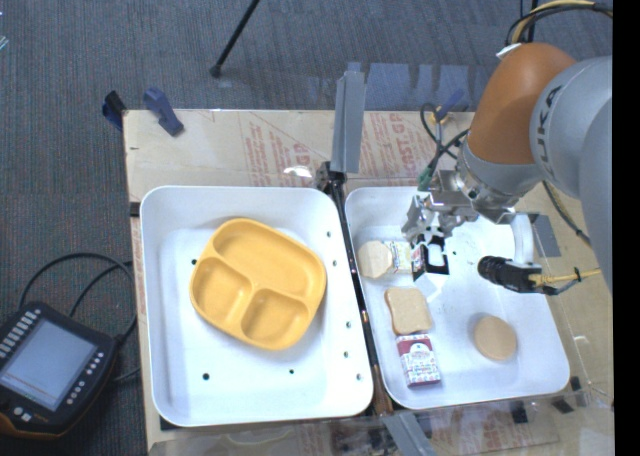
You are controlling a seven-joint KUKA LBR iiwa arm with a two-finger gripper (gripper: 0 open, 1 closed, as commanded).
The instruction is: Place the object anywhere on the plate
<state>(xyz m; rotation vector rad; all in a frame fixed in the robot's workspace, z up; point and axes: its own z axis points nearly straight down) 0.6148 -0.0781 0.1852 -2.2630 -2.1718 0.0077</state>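
A yellow plate (258,282) with three compartments lies in the left bin (170,244). The right bin (530,364) holds a toast slice (408,310), a red and white packet (420,360), a round tan bun (494,338), a pale round piece (374,259) and a small wrapped item (408,258). My gripper (432,241) hangs over the upper left part of the right bin, just right of the wrapped item and above the toast. Its dark fingers point down, and a small black and white thing sits at their tips.
A grey upright post (347,124) stands behind the seam between the bins. A black cable end (508,273) hangs over the right bin. A teach pendant (45,364) lies on the floor at lower left. A tripod leg (245,14) crosses the floor behind.
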